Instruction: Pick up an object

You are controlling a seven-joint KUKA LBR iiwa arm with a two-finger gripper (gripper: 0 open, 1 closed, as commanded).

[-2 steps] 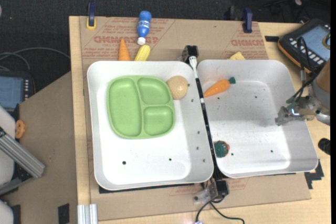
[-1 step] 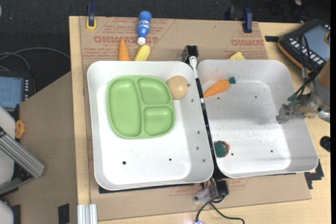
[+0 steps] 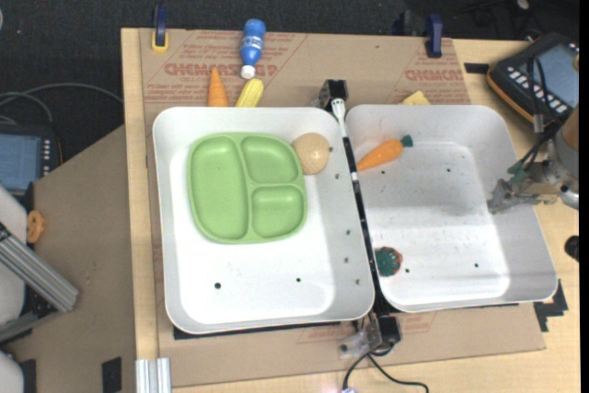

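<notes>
An orange toy carrot (image 3: 380, 154) with a green top lies at the back left of the right bin (image 3: 515, 276). A small green and red object (image 3: 388, 261) rests near that bin's front left. In the left bin (image 3: 267, 294) a green divided plate (image 3: 247, 187) lies flat, with a tan ball (image 3: 312, 152) touching its back right corner. My gripper (image 3: 506, 195) hangs over the right bin's right side, well to the right of the carrot, with nothing seen in it.
Behind the left bin, on the cardboard, lie a blue and white bottle (image 3: 252, 46), an orange piece (image 3: 216, 89) and a yellow piece (image 3: 249, 92). A yellow scrap (image 3: 416, 98) sits behind the right bin. A handheld controller (image 3: 538, 78) lies at the back right.
</notes>
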